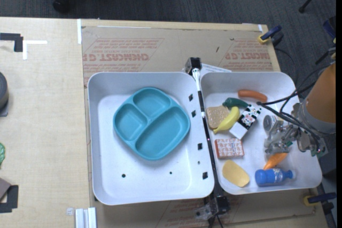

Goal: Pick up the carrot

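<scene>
The carrot point(276, 159) is a small bright orange tapered piece lying in the right bin point(288, 83), near its front right corner. It sits just above a blue bottle point(272, 176). My gripper point(278, 140) hangs low over the bin, directly behind the carrot, its metal tip almost at the carrot's upper end. The grey wrist and orange band come in from the right edge. I see nothing lifted off the bin floor.
The right bin also holds an orange-red sausage point(252, 95), a dark green piece point(233, 102), a banana point(227, 120), bread point(216, 115), a black-and-white box point(248, 116), a red packet point(228, 148) and a yellow chip point(235, 173). A blue divided plate point(152, 123) lies in the left bin point(107, 179).
</scene>
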Controlling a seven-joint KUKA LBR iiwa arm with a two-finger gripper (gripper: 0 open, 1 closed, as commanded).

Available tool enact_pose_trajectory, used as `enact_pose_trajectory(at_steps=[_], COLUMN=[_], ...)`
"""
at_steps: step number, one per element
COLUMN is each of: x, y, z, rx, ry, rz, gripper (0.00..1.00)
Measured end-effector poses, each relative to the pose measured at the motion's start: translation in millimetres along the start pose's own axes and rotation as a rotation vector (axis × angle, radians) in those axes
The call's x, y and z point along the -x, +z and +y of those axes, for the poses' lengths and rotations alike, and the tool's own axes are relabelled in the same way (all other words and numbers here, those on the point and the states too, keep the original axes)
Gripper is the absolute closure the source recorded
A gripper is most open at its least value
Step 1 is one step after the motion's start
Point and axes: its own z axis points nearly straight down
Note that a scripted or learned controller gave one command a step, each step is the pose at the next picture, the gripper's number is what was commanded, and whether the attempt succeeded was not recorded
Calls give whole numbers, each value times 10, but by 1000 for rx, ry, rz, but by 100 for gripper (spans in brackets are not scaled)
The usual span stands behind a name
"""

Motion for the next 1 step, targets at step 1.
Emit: enact_pose_trajectory(at_steps=[1], x=[1], y=[0], z=[2], rx=[0], ry=[1], rz=[0], gripper=[0])
